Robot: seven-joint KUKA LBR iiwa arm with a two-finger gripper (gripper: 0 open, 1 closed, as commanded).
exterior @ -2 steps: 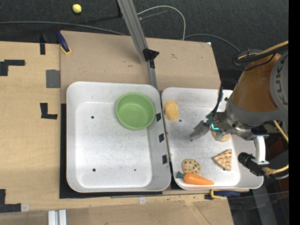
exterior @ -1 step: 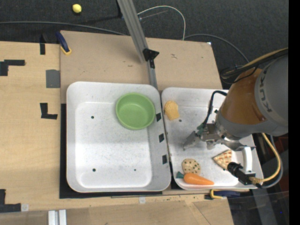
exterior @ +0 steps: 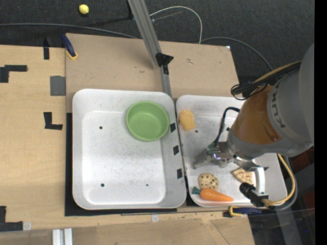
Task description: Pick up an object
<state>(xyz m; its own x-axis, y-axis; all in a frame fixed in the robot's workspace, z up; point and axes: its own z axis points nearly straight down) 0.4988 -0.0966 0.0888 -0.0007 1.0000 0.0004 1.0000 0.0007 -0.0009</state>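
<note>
counter (exterior: 30,137): tan surface, carrying two shallow white bins side by side; black tape marks lying along its left part.

arm (exterior: 278,114): grey, with an orange band above the wrist, reaching in from the right and hanging over the right bin.

left bin (exterior: 102,182): white, speckled floor, sitting just beside the right bin, their rims touching at the middle.

right bin (exterior: 204,103): white, partly covered by the arm.

green bowl (exterior: 147,121): round, upright, resting in the upper right corner of the left bin.

end effector (exterior: 212,156): sitting low in the middle of the right bin, its metal tips pointing left; whether it is open or closed cannot be told, and nothing is showing between the tips.

orange carrot (exterior: 216,195): lying flat along the near edge of the right bin, below the end effector.

yellow piece (exterior: 187,120): lying at the upper left of the right bin, apart from the end effector.

speckled cookie (exterior: 208,180): round, lying just above the carrot.

small tan piece (exterior: 244,176): lying right of the cookie, partly under the arm.
</note>
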